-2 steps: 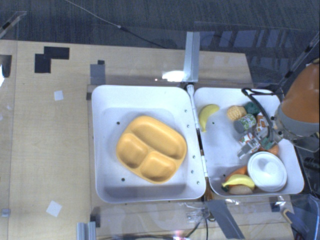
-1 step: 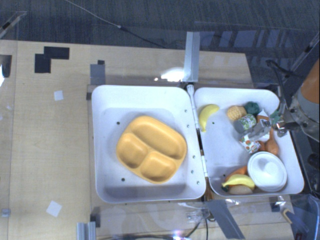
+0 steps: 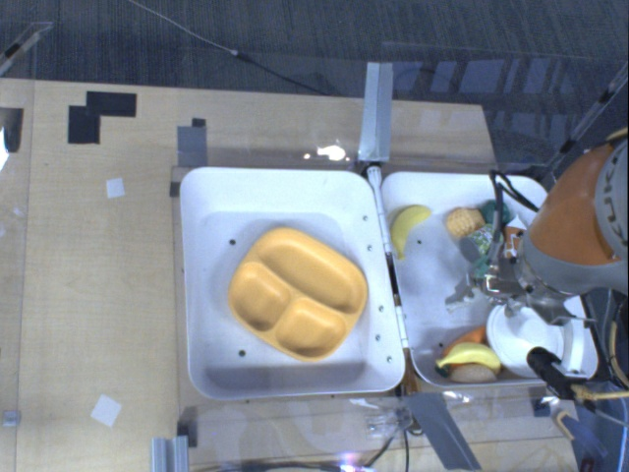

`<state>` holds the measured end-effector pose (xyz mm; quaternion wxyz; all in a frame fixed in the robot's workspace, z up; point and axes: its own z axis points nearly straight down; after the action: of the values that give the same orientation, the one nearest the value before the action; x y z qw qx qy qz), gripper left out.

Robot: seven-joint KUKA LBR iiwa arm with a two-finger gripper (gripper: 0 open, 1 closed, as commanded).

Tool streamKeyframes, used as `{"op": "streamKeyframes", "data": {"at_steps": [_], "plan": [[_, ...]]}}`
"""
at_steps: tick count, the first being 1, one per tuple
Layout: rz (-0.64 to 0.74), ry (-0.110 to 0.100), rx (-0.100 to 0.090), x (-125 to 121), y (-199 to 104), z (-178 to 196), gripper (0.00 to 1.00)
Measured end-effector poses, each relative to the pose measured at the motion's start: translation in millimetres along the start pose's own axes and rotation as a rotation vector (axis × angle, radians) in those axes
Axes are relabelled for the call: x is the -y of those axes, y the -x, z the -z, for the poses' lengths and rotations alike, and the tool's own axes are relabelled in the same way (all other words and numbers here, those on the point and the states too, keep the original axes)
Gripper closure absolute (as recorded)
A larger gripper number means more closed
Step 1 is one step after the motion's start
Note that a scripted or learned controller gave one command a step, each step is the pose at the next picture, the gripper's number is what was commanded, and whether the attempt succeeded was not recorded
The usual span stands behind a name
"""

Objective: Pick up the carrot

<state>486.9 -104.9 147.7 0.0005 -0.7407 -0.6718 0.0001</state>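
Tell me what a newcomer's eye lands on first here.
The big yellow divided tray in the left bin stands out at once. Next comes the arm's orange band over the right bin, where a banana lies at the near edge, with an orange carrot just behind it.

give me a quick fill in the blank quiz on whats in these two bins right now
1. The yellow three-compartment plastic plate lies in the ____ white bin.
2. The small orange carrot lies in the ____ white bin.
3. Touching the carrot at the bin's near edge is a yellow ____.
4. The grey arm's band above its wrist is coloured ____.

Missing words: left; right; banana; orange
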Motion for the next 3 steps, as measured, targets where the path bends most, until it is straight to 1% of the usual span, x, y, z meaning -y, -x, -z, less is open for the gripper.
{"op": "streamKeyframes", "data": {"at_steps": [1,2,3], "plan": [[-0.536,0.005,-0.001,1.7,-33.0,36.8,0.00],[-0.779,0.006,-0.001,-85.8,-23.4,90.8,0.00],[-0.642,0.001,0.000,-122.3,-37.0,36.0,0.00]]}}
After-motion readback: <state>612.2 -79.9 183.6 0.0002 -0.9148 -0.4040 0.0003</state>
